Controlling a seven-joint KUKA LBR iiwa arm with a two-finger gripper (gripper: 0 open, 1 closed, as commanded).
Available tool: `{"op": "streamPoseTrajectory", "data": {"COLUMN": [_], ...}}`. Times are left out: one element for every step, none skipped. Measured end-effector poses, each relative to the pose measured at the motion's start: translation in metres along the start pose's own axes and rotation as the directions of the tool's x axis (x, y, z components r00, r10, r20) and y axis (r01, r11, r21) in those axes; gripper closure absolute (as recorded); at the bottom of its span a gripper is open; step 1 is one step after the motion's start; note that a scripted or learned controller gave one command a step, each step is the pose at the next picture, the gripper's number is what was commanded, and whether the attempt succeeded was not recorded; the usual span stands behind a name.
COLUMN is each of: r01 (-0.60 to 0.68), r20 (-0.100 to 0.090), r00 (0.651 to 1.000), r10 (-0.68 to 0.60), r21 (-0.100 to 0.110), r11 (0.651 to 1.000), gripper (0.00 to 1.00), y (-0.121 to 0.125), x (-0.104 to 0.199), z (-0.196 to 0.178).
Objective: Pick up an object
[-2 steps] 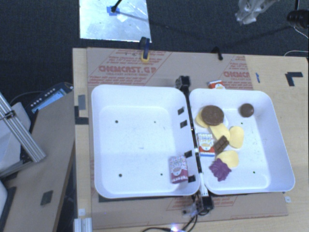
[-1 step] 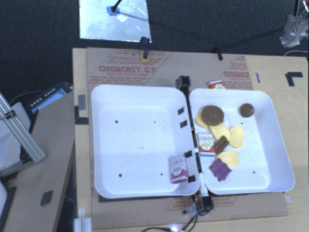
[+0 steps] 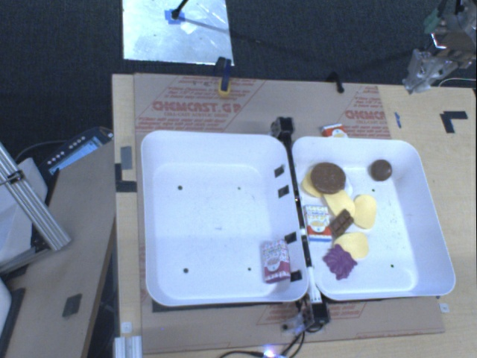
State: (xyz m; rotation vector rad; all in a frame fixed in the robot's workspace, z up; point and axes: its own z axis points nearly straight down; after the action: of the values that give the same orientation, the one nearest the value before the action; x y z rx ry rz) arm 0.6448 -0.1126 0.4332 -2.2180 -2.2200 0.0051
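Observation:
The right bin (image 3: 425, 274) holds several small items: a large brown disc (image 3: 328, 177), a smaller brown disc (image 3: 381, 170), pale yellow pieces (image 3: 365, 211), a dark brown bar (image 3: 341, 223), a purple cluster (image 3: 340, 261) and a white-and-red packet (image 3: 317, 221). A red-and-white packet (image 3: 275, 262) lies in the left bin (image 3: 209, 200) near its front right corner. My gripper (image 3: 423, 73) hangs at the far upper right, beyond the bench's back edge and well away from both bins, with nothing seen in it.
A small orange-and-white carton (image 3: 334, 130) lies on the cardboard just behind the right bin. Black clips (image 3: 283, 171) run along the seam between the bins. A shiny metal plate (image 3: 177, 21) lies on the dark floor at the back left.

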Motion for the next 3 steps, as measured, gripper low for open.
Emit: {"op": "streamPoseTrajectory", "data": {"r01": [0.006,0.005,0.005], "r20": [0.001,0.001,0.001], "r00": [1.0,1.0,1.0], "r10": [-0.006,-0.005,-0.005], "r21": [-0.012,-0.012,-0.011], "r11": [1.0,1.0,1.0], "gripper": [1.0,1.0,1.0], "y": [0.025,0.024,0.023], "x": [0.028,0.047,0.068], "z": [-0.03,-0.073,-0.104]}}
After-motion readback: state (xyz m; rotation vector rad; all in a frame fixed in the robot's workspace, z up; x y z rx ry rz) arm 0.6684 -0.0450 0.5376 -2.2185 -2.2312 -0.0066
